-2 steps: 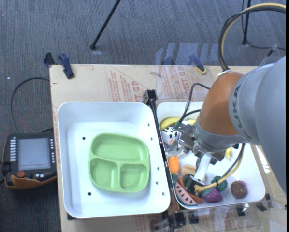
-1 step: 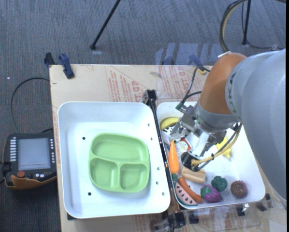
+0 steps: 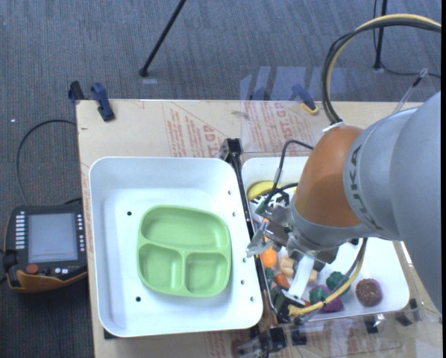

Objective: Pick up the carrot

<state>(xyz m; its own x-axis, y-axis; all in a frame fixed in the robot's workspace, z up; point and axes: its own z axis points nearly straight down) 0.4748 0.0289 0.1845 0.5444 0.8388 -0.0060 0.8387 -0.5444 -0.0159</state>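
The arm's grey and orange wrist (image 3: 331, 192) hangs low over the left half of the right bin (image 3: 399, 274). My gripper (image 3: 283, 268) reaches down among the toy foods there. An orange piece that looks like the carrot (image 3: 268, 258) lies right at the gripper's left side, near the bin's left wall. A second small orange bit (image 3: 281, 280) shows just below it. The arm hides much of the bin's contents, and I cannot make out whether the carrot is held.
The left bin (image 3: 111, 200) holds a green divided plate (image 3: 184, 250). In the right bin lie a yellow item (image 3: 260, 191), a brown ball (image 3: 369, 291) and purple and green pieces (image 3: 332, 282). A pendant (image 3: 48, 245) rests on the floor at left.
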